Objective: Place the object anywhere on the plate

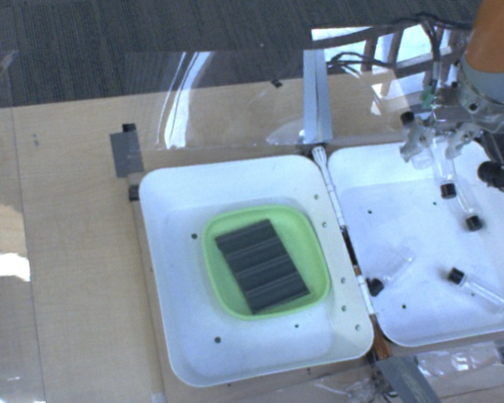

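You'll find the dark ridged block (261,266) lying flat on the green plate (223,291), which sits in the middle of the left bin (188,348). The block rests wholly inside the plate's rim, with green showing on all four sides.

The claw (437,146) is well apart from it. It hangs over the far edge of the right bin (414,327), on the other side of the wall where the two bins meet. The block lies to the claw's left in your view and nearer the front of the surface (73,271). You cannot tell from here whether the claw is apart or together; its pale tip blends into the white bin below it.

The block's long axis runs from the back of the bin toward the front, tilted a little so its near end sits further right than its far end. Its grooves run across the short way, dividing it into bands.

In the right bin you can see clear vials with black caps: one (461,202) just in front of the claw, one (394,269) near the dividing wall and one (480,290) toward the front.
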Controlling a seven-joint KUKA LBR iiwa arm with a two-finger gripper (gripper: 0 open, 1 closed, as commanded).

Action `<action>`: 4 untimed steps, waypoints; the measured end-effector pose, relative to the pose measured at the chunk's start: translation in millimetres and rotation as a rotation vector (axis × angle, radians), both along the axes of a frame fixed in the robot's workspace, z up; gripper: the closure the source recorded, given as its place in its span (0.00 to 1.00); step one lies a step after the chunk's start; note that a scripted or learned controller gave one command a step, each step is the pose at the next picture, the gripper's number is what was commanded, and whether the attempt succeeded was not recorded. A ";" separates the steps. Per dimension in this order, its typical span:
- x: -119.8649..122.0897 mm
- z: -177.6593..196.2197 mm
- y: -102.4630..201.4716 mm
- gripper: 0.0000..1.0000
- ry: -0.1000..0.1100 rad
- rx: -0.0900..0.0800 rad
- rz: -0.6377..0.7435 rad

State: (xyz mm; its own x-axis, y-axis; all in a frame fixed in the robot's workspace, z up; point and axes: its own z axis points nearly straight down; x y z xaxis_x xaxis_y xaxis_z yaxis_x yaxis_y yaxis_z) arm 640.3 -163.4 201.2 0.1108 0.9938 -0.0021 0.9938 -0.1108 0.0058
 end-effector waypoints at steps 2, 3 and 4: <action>-103.7 -15.7 86.2 1.00 0.001 0.002 0.321; -86.3 -15.4 160.5 1.00 -0.001 0.001 0.471; -86.2 -15.3 160.1 0.00 -0.001 0.001 0.470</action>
